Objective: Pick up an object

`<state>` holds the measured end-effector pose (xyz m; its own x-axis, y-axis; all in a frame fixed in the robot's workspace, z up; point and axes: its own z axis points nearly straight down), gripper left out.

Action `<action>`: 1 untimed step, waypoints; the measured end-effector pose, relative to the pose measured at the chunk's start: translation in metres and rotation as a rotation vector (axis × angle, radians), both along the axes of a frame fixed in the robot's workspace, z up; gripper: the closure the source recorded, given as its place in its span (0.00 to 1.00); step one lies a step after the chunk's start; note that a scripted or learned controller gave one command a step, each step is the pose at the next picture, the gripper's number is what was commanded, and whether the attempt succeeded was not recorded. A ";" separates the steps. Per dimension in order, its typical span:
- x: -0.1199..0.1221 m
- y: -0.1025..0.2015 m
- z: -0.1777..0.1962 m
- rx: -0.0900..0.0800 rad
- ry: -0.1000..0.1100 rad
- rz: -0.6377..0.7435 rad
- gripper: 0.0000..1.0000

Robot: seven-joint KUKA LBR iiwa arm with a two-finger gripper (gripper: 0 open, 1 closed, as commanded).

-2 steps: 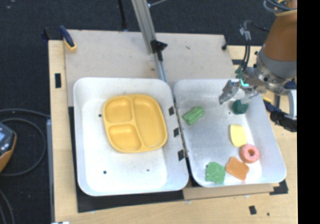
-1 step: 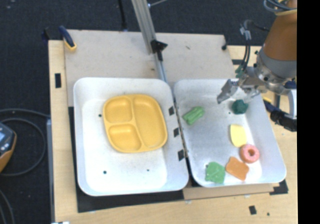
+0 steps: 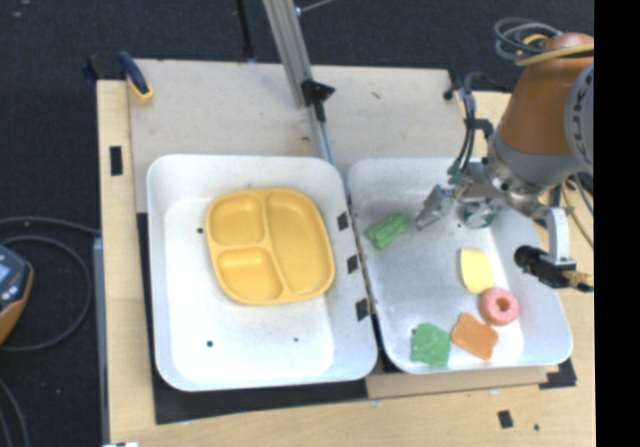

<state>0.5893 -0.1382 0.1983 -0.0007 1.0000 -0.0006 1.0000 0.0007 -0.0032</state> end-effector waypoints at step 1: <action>-0.001 0.002 -0.051 0.000 0.000 -0.002 0.00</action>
<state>0.5886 -0.1360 0.1469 0.0009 1.0000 -0.0006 1.0000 -0.0009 -0.0030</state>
